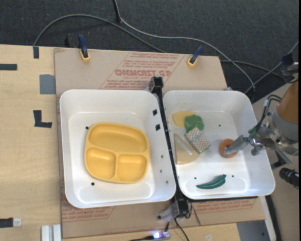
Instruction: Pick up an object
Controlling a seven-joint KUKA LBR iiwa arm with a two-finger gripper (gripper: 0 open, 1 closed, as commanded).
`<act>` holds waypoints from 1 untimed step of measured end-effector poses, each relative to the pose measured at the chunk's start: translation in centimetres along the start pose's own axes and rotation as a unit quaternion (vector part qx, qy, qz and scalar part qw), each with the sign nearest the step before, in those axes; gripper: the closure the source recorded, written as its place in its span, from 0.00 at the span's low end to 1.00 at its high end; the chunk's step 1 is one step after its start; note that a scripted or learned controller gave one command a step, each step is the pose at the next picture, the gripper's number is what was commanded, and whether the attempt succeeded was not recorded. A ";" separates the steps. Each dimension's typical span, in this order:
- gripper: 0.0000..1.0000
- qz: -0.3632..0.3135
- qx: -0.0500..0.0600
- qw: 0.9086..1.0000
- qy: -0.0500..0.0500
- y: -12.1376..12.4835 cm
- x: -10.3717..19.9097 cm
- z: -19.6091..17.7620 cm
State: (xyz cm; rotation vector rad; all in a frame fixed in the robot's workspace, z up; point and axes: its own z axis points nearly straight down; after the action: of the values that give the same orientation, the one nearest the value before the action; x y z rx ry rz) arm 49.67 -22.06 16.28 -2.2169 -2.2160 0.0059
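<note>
The right bin holds an orange ring-shaped piece, a dark green pepper, a green leafy piece, a checkered block and a pale yellow flat piece. My gripper reaches in from the right, low over the bin's right side, with a finger lying against the orange ring. The arm's wrist sits past the bin's right rim.
The left bin holds a yellow three-compartment tray. A black divider clip stands at the top where the bins meet. Cardboard with two clamps lies under the bins, and cables run across the dark floor behind.
</note>
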 end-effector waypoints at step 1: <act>0.00 0.000 0.000 1.000 0.000 -0.1 0.0 6.5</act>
State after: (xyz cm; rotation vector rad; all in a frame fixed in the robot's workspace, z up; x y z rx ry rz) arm 49.56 -22.04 9.82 -2.2168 -2.2172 0.0052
